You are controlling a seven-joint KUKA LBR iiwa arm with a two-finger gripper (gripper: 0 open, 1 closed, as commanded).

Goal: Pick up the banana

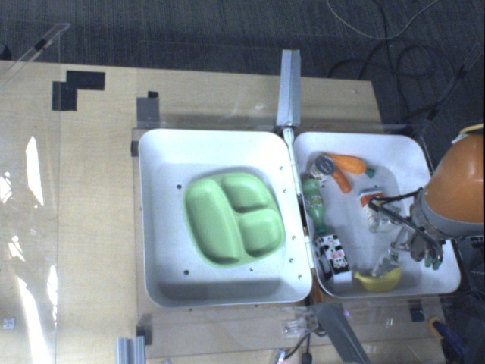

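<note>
The banana (379,280) lies in the right-hand bin (409,154), down in its near corner, curved along the front wall with its tips turned up. That corner placing matters: the wall hems it in on the near side, so a grasp most likely has to come from above or from the open bin floor behind it.

The pincer (390,260) hangs just above and behind the banana, at the end of the grey arm with its orange band (458,184) reaching in from the right. How far it is spread I cannot tell — the metal parts blur together against the white bin — and nothing is visibly held in it. It looks poised over the fruit, as though a descent is the step in hand, but no contact can be made out.

Around it the bin is crowded. A small black-and-white box (333,255) sits just left of the banana, close enough that a wide approach could nudge it. A green bottle (312,199) lies along the left wall, a carrot (347,167) rests near the far wall beside a small round metal thing (326,164), and a small red-and-white item (371,199) lies mid-bin under the arm's cabling.

The left bin (163,226) holds a green divided tray (233,217), well apart from the work — no hindrance. Both bins sit on the pale tabletop (76,203).
</note>
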